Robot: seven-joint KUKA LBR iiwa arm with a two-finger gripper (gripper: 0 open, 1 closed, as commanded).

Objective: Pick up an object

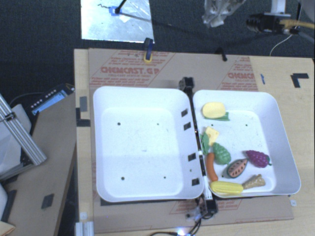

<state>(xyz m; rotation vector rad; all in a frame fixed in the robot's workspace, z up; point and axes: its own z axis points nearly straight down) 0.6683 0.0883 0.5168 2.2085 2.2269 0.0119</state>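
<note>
Several toy foods lie in the right bin [278, 117]. A yellow lemon-like piece [213, 110] is at the back and a small yellow wedge [212, 133] sits below it. A green leafy vegetable [221, 153] is beside an orange carrot [211, 166]. Further right are a brown sliced fruit [237, 167] and purple grapes [258, 158]. A corn cob [226, 187] and a tan piece [254, 182] are at the front edge. My gripper [217, 11] hangs high beyond the bench's far edge, well away from the bins, with nothing seen in it.
The left bin [142, 141] sits beside the right one, joined by a black divider with clips [189, 127]. A yellow and blue clamp [147, 50] stands at the bench's far edge. A shiny sheet [115, 14] lies on the floor beyond it. Cables [275, 22] run near the arm.
</note>
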